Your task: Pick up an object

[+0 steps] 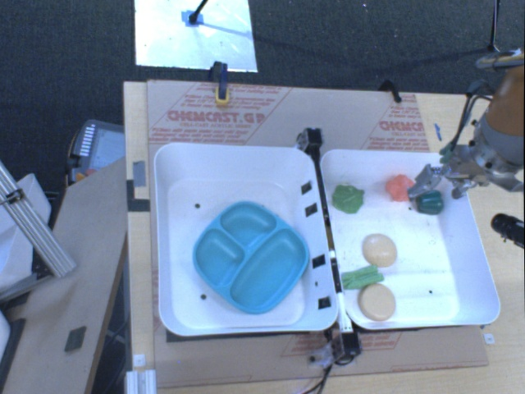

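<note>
Teal is the colour of the small lump [429, 203] sitting right under my tool [435, 185], at the far right rim of the right bin [484, 290]. Whether that lump is between the tips or only beside them I cannot make out, so I count the pick as not yet shown done: nothing is visibly lifted, and every item seems to rest on the bin floor. Whether the tool is wide or narrow I cannot tell either; the view is too coarse there.

Other candidates lie in the same bin: an orange piece [399, 187] just beside the teal lump, a green leafy piece [348, 198] nearer the divider, two pale round pieces [379, 250] [377, 302] lower down, and a green stick [362, 278] between them. The left bin [176, 171] holds a blue divided plate [249, 256].

My arm [502, 130] comes in over the right edge of the worktop [271, 109], wrist bent down and leftward so the tool hangs low at the bin's rim. What I judge is left: closing firmly on one item and raising it.
</note>
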`<move>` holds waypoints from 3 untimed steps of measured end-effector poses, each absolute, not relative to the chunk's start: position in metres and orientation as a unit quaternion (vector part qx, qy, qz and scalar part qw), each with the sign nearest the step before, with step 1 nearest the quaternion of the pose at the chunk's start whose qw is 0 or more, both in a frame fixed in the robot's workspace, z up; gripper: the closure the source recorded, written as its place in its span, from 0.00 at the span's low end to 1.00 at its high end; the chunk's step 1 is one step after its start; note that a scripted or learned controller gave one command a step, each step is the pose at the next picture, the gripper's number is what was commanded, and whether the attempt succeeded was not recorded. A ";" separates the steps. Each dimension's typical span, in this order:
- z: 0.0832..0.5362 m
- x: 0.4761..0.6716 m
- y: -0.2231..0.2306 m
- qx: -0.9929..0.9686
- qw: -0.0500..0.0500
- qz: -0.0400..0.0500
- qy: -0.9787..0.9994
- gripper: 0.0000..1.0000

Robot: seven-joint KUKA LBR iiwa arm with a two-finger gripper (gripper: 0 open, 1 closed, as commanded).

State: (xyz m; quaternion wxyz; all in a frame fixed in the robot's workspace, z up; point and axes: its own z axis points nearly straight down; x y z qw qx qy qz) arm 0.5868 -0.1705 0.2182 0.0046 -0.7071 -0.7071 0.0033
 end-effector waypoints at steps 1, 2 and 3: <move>0.226 0.589 -0.170 -0.706 -0.001 0.000 -0.708 0.00; 0.175 0.580 -0.168 -0.707 0.000 0.000 -0.708 0.00; 0.116 0.575 -0.162 -0.707 0.001 0.000 -0.708 0.00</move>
